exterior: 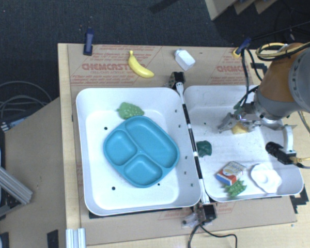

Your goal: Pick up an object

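You have one bench point(108, 61) carrying two shallow white bins side by side: the left bin point(90, 138) and the right bin point(209, 99).

In the left bin sits one blue divided tray point(140, 151) with three compartments, filling most of the middle of the floor. Touching its far edge is one small light-green leafy item point(130, 109).

In the right bin you can count five loose things. One white round piece point(265, 177) lies near the front right corner. One small packet point(229, 172) with red, white and blue on it lies near the front edge, and one green sprig-like piece point(236, 188) lies just beside it, closer to the front rim. One dark green lump point(203, 149) sits against the left wall. One small yellow object point(240, 129) lies near the middle of the floor.

On the bare bench behind the bins you have one yellow banana point(139, 66) and one white block point(185, 59), well apart from each other.

The single arm point(289, 87) reaches in from the right edge, bent down over the right bin. Its gripper point(236, 121) is low at the yellow object, fingers spread wide; the object lies just beside the tips, and you cannot tell that anything is gripped.
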Controlling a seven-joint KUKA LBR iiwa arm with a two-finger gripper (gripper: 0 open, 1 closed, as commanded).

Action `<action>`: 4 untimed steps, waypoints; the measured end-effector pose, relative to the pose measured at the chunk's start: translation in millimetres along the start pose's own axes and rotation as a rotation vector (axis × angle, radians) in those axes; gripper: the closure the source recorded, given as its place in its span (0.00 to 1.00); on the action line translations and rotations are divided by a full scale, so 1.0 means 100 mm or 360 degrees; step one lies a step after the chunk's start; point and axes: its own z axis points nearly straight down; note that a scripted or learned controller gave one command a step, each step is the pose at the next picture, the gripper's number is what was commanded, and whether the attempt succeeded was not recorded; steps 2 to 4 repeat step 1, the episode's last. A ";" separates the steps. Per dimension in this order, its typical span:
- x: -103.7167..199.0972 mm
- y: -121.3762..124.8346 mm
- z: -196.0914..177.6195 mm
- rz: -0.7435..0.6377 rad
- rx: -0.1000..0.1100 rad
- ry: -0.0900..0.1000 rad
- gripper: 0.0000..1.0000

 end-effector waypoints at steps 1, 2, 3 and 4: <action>-0.26 0.21 -0.24 0.0000 0.0002 0.0000 0.00; -0.26 0.21 -0.24 0.0000 0.0002 0.0000 0.00; -0.26 0.21 -0.24 0.0000 0.0002 0.0000 0.00; -0.26 0.21 -0.24 0.0000 0.0002 0.0000 0.00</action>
